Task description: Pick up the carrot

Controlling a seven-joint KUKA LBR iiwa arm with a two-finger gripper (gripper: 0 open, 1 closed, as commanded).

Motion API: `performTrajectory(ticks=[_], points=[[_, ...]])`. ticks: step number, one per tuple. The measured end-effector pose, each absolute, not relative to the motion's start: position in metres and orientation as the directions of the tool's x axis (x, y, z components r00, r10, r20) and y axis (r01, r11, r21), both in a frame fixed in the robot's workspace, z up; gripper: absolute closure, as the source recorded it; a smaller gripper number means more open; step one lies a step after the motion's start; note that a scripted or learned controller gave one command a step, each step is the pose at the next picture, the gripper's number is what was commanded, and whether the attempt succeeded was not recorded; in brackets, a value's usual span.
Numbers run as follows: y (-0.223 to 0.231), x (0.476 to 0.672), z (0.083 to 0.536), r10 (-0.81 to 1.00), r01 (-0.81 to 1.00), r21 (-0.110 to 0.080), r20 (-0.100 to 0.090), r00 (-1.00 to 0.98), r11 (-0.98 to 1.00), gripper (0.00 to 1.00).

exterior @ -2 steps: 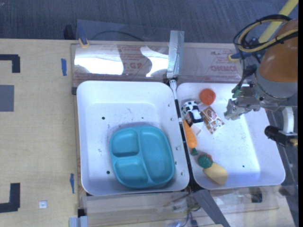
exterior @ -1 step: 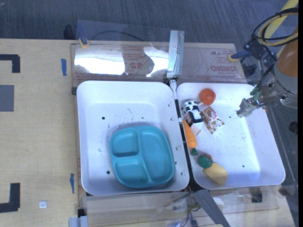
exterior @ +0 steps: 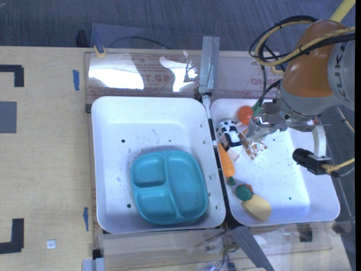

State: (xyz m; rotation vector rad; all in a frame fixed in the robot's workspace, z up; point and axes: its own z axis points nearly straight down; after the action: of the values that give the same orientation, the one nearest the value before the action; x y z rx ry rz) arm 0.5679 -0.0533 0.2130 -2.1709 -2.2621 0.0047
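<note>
Tapered smooth orange carrot (exterior: pixel 226 161) beside clear-fingered pincer (exterior: pixel 252 145)

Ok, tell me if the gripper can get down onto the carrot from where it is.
Probably yes: the carrot lies uncovered by the bin's left wall, just left of the gripper, though that wall may crowd one finger.

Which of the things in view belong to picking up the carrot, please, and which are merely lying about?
For the job:
- carrot, by the right bin's left wall
- pincer, above that bin
- right bin

Lying about:
- teal divided plate in the left bin
- yellow toy
- black-and-white toy
- orange ball
</note>
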Motion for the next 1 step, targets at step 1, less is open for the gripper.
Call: performTrajectory(ticks=[1], points=[[0.0213, 0.5974, 0.1802, 0.86, 0.86, -0.004, -0.002, 0.51, -0.51, 1.0]])
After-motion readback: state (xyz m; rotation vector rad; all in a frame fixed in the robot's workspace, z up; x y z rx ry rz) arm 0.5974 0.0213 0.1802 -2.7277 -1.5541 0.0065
